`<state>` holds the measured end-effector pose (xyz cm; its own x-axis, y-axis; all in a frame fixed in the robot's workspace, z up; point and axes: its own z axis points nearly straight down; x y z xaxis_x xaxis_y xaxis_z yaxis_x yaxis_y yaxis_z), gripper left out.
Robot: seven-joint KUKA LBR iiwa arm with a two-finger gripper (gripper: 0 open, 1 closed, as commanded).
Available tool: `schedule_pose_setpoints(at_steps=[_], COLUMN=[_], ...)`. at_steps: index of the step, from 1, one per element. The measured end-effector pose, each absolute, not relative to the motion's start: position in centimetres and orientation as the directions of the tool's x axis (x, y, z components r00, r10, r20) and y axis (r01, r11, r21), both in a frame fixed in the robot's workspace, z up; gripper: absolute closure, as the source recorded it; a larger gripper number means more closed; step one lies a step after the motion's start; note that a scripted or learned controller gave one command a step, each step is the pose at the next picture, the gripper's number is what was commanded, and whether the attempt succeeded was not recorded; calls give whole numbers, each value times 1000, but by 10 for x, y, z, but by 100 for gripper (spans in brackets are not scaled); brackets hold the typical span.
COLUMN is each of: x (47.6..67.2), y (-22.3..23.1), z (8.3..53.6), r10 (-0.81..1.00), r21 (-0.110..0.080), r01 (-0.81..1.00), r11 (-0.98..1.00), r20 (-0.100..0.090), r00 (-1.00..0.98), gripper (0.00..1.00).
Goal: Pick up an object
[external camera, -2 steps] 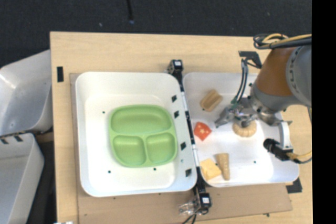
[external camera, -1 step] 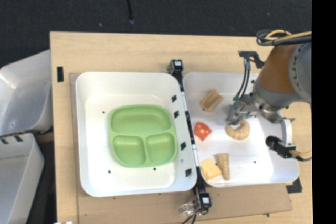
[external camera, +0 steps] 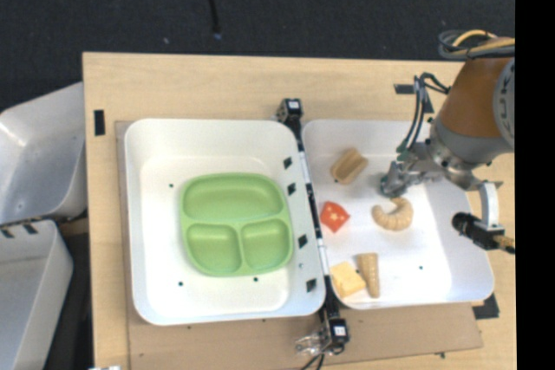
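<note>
Counter: a pale wooden counter (external camera: 199, 87) carries two shallow white bins side by side, with bare wood along its far edge and a narrow strip at its near edge.
Left bin: the white plastic left bin (external camera: 152, 290) holds a light green plastic plate with three compartments (external camera: 235, 223), lying flat near the middle, with open white floor on all four sides of it.
Right bin: the white plastic right bin (external camera: 451, 273) holds the small things; its far right part and near right corner offer bare floor.
Arm: the grey arm with the orange band (external camera: 473, 104) reaches in from the right over the bin's far right corner.
Jaws: the metal gripper (external camera: 395, 180) hangs low over the right bin's middle, just above the croissant; whether the jaws are spread or pressed together cannot be told, and nothing shows pinched between them.
Croissant: a curved tan toy croissant (external camera: 394, 215) lies just below the jaws, near the bin's centre.
Bread roll: a brown oblong toy bread piece (external camera: 348, 165) lies to the left of the jaws, apart from them.
Red piece: a small red block-shaped toy (external camera: 335, 217) sits close to the dividing wall between the bins.
Near-edge pair: a yellow cheese-like wedge (external camera: 348, 280) and a tan cone-shaped toy (external camera: 370, 273) lie touching by the bin's near left corner.
</note>
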<state>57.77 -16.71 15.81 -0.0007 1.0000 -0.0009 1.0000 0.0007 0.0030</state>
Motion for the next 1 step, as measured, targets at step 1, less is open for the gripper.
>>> schedule_pose_setpoints(at_steps=[1], x=[582], y=[-168], z=[221], r10=[1000], r21=[5], r01=[1000], r11=[3], r20=[-2], r00=[-3], gripper=[100])
